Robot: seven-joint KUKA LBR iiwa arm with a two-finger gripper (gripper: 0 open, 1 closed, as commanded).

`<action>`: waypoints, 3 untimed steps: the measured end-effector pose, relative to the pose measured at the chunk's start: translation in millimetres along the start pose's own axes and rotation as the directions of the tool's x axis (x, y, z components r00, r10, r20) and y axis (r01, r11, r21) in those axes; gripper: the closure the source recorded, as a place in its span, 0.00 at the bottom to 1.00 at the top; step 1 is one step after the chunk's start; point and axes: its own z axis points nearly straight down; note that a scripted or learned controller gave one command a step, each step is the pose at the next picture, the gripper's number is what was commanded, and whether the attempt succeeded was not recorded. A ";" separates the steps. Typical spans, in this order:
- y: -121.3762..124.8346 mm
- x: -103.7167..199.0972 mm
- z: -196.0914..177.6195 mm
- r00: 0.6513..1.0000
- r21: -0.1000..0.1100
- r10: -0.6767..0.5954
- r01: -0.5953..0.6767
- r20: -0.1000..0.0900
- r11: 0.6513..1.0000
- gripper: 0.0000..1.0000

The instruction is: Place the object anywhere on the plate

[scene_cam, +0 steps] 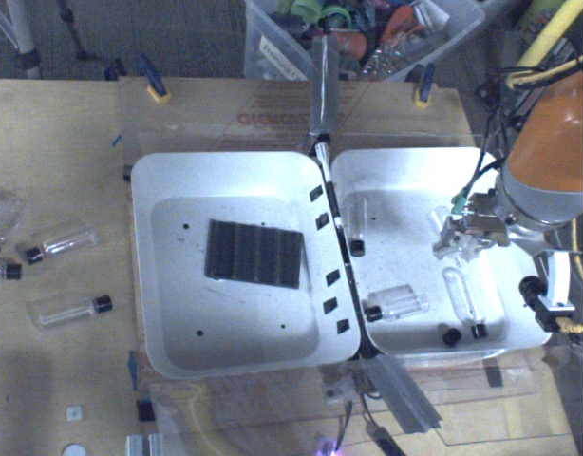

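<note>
The arm (548, 150), grey with an orange band, reaches in over the right bin (405, 174), and its pincer (465, 231) hangs above that bin's right half; whether it is open or closed cannot be told, as the tips are a blur of metal and glare. Nothing can be made out between them. Just below the pincer, a clear vial with a black cap (462, 302) lies lengthwise on the bin floor, its cap toward the near rim. Down and to the left of the pincer, another clear vial (394, 304) lies crosswise with its black cap at the left end, near the divider between the bins. Left of the pincer, a third vial (355, 224) lies close to the divider, cap toward the near side. Far to the left, across the divider, the dark ribbed plate (254, 254) rests flat on the floor of the left bin (168, 188), with nothing on it. Farther left still, on the bare desk (54, 141), several more vials (71, 309) lie scattered. Up and to the left of the pincer, beyond the desk, a clear tub (358, 12) holds colourful odds and ends.
</note>
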 end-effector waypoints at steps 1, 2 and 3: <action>35.7 84.1 29.7 0.961 0.001 0.275 -0.275 0.001 0.961 1.00; 45.9 173.4 14.9 0.826 0.002 0.564 -0.564 0.002 0.826 1.00; 108.3 285.8 29.6 0.888 0.001 0.460 -0.460 0.002 0.888 1.00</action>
